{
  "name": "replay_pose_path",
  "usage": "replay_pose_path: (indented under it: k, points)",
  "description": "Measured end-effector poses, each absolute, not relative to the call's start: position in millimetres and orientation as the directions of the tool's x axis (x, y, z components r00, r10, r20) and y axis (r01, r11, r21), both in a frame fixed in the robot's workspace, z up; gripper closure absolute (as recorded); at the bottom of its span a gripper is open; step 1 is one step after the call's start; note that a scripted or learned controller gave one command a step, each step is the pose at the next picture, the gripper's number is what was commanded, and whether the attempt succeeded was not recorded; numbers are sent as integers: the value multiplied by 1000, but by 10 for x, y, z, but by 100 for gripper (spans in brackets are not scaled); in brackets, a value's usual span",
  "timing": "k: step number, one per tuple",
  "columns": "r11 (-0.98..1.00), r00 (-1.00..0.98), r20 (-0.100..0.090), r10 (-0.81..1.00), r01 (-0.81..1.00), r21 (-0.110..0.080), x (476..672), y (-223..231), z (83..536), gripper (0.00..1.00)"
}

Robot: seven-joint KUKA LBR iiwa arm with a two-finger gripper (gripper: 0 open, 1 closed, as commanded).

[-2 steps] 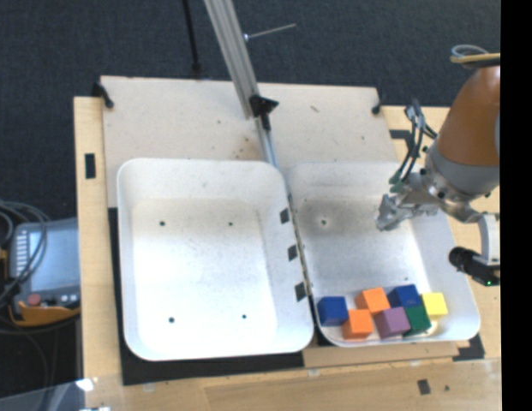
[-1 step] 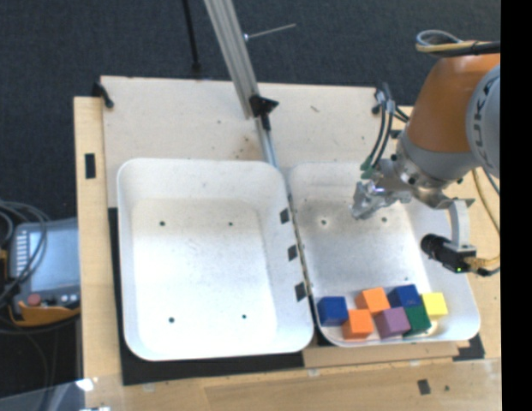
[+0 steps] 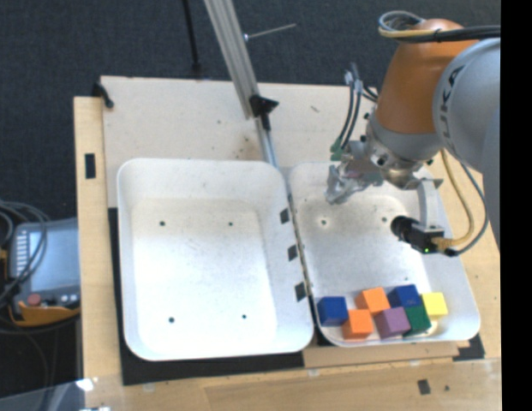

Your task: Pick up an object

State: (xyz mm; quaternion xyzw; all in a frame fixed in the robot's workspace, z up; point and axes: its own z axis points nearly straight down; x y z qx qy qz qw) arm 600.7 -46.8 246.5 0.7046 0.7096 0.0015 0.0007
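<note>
White plastic forms the left bin point(image 3: 206, 255), which sits on the pale wooden table point(image 3: 163, 118) with its right wall just beside the second bin. An aluminium pole point(image 3: 236, 50) slants from the top of the view down to the gap between the two bins. The right bin point(image 3: 360, 238) carries a cluster of small blocks along its near edge: a blue block point(image 3: 332, 309) at the left end, an orange block point(image 3: 360, 323) just beside it, another orange block point(image 3: 374, 299) behind, then a purple block point(image 3: 391, 321), a darker blue block point(image 3: 406, 295), a green block point(image 3: 418, 318) and a yellow block point(image 3: 434, 304) at the right end, all packed close together. The grey arm point(image 3: 471, 92) enters from the right, its orange band point(image 3: 415, 84) above the wrist, and bends down so the end effector point(image 3: 338, 187) hangs over the far left part of the right bin, well apart from the blocks. Its fingers are small and blurred against the white floor, so whether they are spread or pressed together cannot be told. Cables loop round the wrist, and the arm's upper part is cut off at the right.
</note>
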Motion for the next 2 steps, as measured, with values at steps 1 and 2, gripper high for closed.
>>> replay_pose_path:
  k: [1,2]
  points:
    - [7,-7,1,1000,1000,2,6258,100,2415,100]
    - [7,-7,1,1000,1000,2,6401,707,2388,100]
